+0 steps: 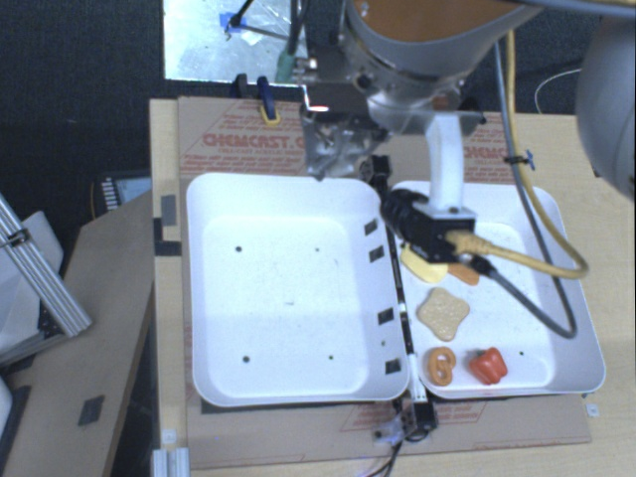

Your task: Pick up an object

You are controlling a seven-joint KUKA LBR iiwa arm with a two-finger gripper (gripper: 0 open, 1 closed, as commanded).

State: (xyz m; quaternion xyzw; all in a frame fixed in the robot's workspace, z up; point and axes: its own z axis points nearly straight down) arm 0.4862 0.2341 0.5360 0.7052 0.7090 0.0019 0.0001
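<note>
Camera view: lumpy beige bread slice [442, 313] beside glossy red pepper [488, 365].

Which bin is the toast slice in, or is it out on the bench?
In the right bin. The toast slice lies flat on its floor, between the pretzel and a yellow piece.

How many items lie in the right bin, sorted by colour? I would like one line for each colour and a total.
Yellow: 1, partly under the gripper
Orange: 2, a small piece and a pretzel
Beige: 1, a toast slice
Red: 1, a pepper
Total: 5
</note>
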